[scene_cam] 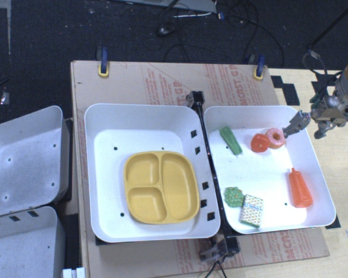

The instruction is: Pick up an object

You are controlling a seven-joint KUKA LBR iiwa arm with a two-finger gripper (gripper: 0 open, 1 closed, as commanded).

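The right bin holds a green pod-shaped piece, a red tomato touching a pink ring, an orange bottle, a green broccoli piece and a small patterned box. My gripper hangs over the bin's right rim, just right of the pink ring. It is open, its two fingers spread apart with nothing between them. One fingertip points toward the ring without touching it.
A yellow divided plate lies in the left bin. A black hinged divider runs between the bins. Two more white trays sit off the bench at the left. Cables lie on the dark floor behind.
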